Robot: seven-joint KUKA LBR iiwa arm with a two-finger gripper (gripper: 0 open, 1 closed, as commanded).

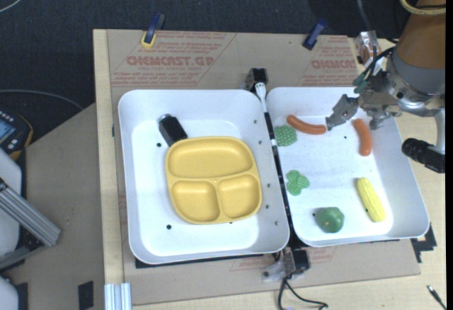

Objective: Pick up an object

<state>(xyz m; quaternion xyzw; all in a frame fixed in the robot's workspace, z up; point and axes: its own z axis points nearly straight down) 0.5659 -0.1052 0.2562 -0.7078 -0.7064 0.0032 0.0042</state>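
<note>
The right bin holds an orange sausage near its back left and a second sausage further right. It also holds two green broccoli pieces, a green pepper and a yellow corn cob. My gripper hangs over the back of this bin, between the two sausages. It is open, one finger close to the right end of the first sausage. Nothing sits between the fingers.
The left bin carries a yellow divided plate and a black object behind it. A black divider runs between the bins. Clamps hold the cardboard at the back.
</note>
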